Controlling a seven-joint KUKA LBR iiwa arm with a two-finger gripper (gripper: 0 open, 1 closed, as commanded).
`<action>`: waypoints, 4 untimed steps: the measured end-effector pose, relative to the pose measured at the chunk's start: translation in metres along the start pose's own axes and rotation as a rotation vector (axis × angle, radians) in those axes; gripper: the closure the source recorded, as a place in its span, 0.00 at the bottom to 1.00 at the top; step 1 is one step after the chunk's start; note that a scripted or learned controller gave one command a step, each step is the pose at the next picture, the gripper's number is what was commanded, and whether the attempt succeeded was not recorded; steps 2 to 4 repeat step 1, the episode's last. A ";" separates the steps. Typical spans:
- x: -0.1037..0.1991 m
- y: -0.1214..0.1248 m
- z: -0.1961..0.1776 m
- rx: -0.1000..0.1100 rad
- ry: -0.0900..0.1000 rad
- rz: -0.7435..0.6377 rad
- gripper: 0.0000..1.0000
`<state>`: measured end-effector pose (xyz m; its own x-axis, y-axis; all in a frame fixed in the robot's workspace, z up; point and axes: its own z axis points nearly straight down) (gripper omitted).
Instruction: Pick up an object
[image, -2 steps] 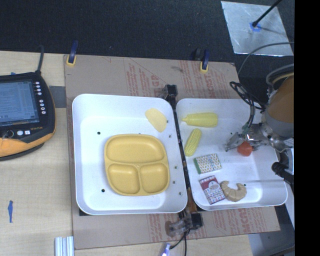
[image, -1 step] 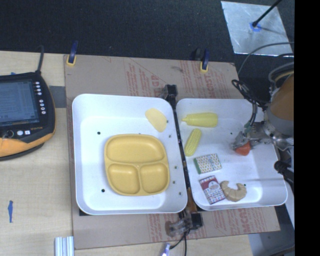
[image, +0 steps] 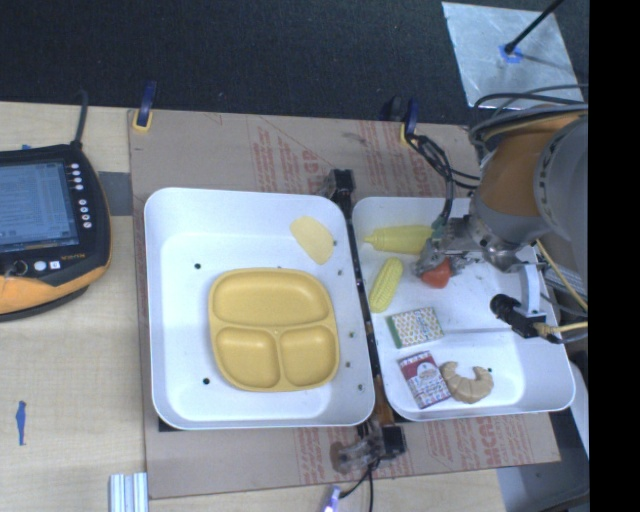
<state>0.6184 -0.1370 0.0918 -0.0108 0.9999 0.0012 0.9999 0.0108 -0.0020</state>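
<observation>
Camera view: claw (image: 446, 256) low in right bin (image: 540, 385), grip state unclear. Red item (image: 435, 276) just beneath it, yellow bottle (image: 398, 238) beside, corn (image: 385, 284) near. Risk: crowding could nudge the red item away.

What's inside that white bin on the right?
The right bin holds two corn cobs, a croissant, two small packets and a red piece. The arm covers its far corner.

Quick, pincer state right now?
Pincer: low in the right bin, at a small red object; open, shut or holding cannot be told.
</observation>
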 end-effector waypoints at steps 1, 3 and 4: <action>0.084 0.001 -0.104 -0.008 0.002 0.002 1.00; 0.084 0.001 -0.104 -0.008 0.002 0.002 1.00; 0.084 0.001 -0.104 -0.008 0.002 0.002 1.00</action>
